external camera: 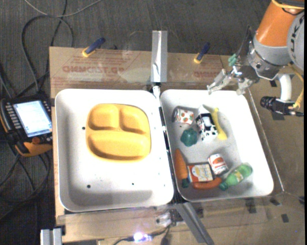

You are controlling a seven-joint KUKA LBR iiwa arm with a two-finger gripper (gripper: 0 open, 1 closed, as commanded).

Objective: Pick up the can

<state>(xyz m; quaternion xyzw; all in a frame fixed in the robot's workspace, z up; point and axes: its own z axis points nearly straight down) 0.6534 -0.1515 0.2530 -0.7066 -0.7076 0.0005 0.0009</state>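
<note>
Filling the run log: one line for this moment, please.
gripper above right bin's far rim | open, holding nothing | can in right bin, untouched | yellow tray in left bin

We see dark carpet [117, 14], loose cables [38, 14], a cardboard sheet [107, 68] and a lit pendant [28, 117].

Two white bins on a cardboard-topped bench

Yellow divided tray [119, 131] in left bin [66, 152]; carrot [181, 165], green bottle [236, 176], banana [218, 122] in right bin [258, 147].

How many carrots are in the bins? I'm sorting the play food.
2, both in the right bin: one carrot along its left wall, another carrot at the front edge, partly under a box.
</note>
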